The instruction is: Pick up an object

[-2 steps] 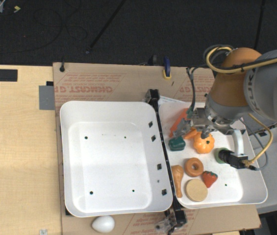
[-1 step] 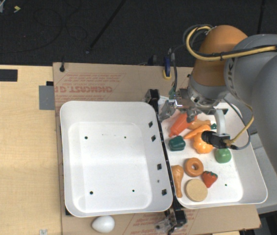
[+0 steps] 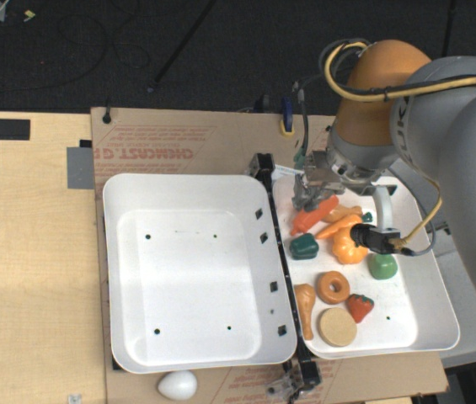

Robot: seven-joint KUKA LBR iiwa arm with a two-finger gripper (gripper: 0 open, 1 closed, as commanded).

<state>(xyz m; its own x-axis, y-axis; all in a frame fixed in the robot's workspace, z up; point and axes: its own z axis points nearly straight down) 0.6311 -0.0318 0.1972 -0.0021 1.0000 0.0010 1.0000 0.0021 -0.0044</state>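
Whether my gripper (image 3: 308,194) is spread or closed I cannot tell: from this slant above the bench its tip is a dark tangle of metal. It hangs low over the far left part of the right bin (image 3: 427,305), just above the upper end of a red toy vegetable (image 3: 314,215). I cannot make out whether it touches that piece.

Nearest the camera, a white egg (image 3: 177,385) lies outside both bins, on the bench by the front edge of the left bin (image 3: 124,268).

In the right bin, the closest piece is a flat tan disc (image 3: 337,327). A red strawberry (image 3: 361,307) sits just to its right, and a pale orange cone (image 3: 305,308) lies lengthwise along the bin's left wall. Behind the disc is a brown ring doughnut (image 3: 334,286).

Further back, a green apple (image 3: 382,266) lies just beside an orange fruit (image 3: 346,250), and a dark green pepper (image 3: 304,246) sits near the left wall. Beyond them an orange carrot (image 3: 339,225) lies slantwise, touching the red toy vegetable under my gripper.

My arm comes in from the right, with the orange band (image 3: 381,82) above the wrist and a yellow cable (image 3: 343,87) looped over it. Both bins rest on a sheet of printed cardboard (image 3: 170,146), with a small blue item (image 3: 287,116) at its far edge.
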